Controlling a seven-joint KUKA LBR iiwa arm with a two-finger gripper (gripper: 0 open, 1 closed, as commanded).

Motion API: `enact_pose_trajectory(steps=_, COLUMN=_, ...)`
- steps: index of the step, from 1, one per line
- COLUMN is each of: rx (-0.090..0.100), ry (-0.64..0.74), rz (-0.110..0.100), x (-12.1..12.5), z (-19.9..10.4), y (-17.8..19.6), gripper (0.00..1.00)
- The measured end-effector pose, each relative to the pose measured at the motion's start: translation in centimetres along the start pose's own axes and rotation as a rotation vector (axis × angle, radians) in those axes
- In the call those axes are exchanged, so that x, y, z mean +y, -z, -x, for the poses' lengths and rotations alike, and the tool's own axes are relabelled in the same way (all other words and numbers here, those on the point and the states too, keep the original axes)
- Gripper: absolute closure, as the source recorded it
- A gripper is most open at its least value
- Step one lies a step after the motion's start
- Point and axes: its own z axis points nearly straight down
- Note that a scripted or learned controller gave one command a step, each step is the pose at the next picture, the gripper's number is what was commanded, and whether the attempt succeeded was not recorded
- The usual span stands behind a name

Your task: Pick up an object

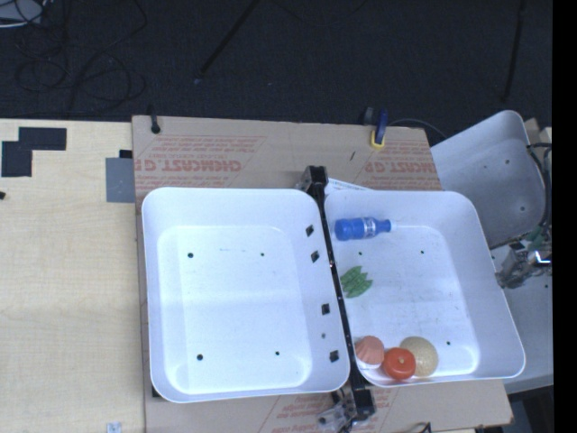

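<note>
We see a broad, pale grey, smooth-shelled segment of the robot arm [491, 174] at the right of the view, slanting down towards the right edge. Below it, a small tangle of dark metal parts, likely the two-finger gripper [521, 265], is too blurred to read.

1. The arm [491, 174] is showing a smooth, pale grey casing with a rounded outline.
2. Small dark dots, possibly screw heads, are appearing across this casing.
3. A small metal assembly [523, 262] below the casing is showing grey parts and a green strand; finer detail is too blurred to tell.
</note>
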Motion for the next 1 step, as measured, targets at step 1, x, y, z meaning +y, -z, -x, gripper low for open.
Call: enact_pose_trajectory(steps=1, rx=-0.001, ry=0.001, rz=0.003, x=0.15, z=-0.04, y=-1.84, gripper=1.00)
